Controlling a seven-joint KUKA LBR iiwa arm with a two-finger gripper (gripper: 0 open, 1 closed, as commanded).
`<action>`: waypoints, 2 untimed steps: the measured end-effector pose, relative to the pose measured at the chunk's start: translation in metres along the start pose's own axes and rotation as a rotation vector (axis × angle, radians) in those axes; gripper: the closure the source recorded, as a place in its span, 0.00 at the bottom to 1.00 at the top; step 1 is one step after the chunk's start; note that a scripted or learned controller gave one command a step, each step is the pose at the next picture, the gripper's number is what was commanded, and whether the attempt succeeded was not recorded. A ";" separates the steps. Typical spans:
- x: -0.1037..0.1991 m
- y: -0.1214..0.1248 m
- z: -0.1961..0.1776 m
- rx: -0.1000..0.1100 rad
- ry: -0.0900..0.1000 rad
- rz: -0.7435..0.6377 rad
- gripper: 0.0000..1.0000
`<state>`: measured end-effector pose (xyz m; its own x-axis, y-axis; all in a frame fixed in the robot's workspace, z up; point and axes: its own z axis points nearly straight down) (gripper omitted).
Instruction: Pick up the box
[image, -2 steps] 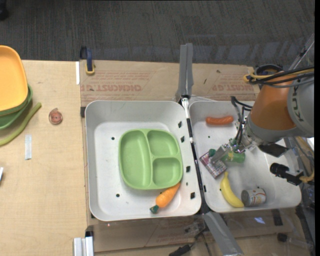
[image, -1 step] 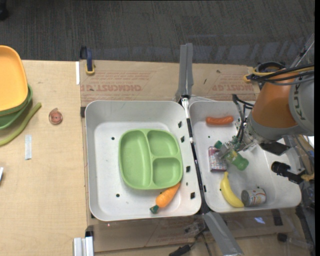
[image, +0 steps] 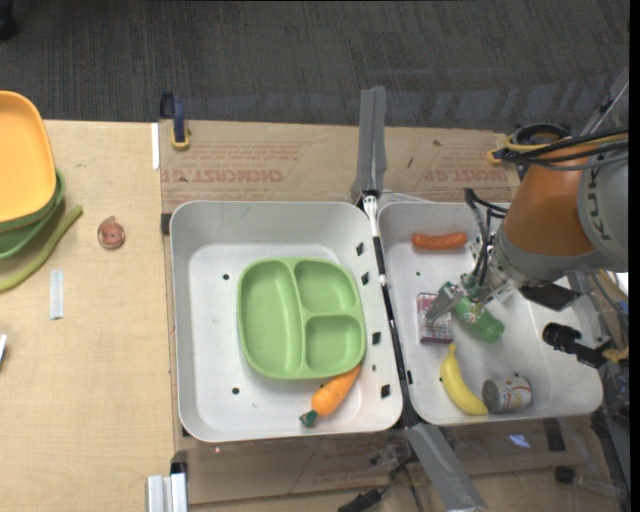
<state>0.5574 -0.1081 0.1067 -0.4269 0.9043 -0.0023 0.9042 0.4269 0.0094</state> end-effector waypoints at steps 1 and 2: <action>0.004 -0.002 0.010 0.005 0.001 0.132 0.00; 0.004 0.009 0.010 0.003 -0.003 0.205 0.00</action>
<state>0.5642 -0.1001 0.0963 -0.2343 0.9722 -0.0032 0.9721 0.2343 0.0068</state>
